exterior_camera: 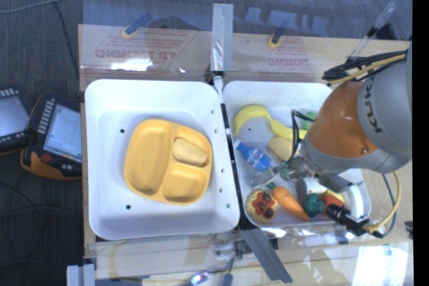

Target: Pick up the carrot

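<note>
The carrot, orange with a small green top, lies slantwise near the front of the right bin. My gripper hangs just above and behind the carrot's thick end, below the orange band of the arm. The wrist hides most of the gripper. I see nothing lifted off the bin floor.
Around the carrot lie a round pizza toy, a green and red toy, a blue packet, a yellow banana and a pale yellow fruit. The left bin holds a yellow divided plate. A teach pendant lies far left.
</note>
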### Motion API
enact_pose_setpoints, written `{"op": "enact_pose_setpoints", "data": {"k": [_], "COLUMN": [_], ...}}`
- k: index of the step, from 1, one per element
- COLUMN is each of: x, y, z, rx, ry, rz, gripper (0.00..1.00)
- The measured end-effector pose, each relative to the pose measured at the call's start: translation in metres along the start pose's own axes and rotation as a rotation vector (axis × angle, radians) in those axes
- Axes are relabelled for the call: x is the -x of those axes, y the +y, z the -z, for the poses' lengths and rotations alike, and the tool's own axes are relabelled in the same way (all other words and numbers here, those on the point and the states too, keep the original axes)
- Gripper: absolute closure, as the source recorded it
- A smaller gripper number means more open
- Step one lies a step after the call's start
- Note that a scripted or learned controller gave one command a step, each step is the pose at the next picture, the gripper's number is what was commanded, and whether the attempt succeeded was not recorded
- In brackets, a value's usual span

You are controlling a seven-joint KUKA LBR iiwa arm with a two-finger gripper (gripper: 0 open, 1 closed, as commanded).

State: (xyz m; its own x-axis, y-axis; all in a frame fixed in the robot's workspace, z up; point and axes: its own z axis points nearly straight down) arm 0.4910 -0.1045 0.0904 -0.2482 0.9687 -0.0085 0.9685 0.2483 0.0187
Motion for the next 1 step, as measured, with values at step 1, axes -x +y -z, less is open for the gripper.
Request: {"op": "enact_pose_setpoints", "data": {"k": [1], "x": [-0.0006], "y": [-0.0001], "z": [-0.0001], "rx": [0.0], "ry": [0.0], "rz": [-0.013], "gripper": [0.0]}}
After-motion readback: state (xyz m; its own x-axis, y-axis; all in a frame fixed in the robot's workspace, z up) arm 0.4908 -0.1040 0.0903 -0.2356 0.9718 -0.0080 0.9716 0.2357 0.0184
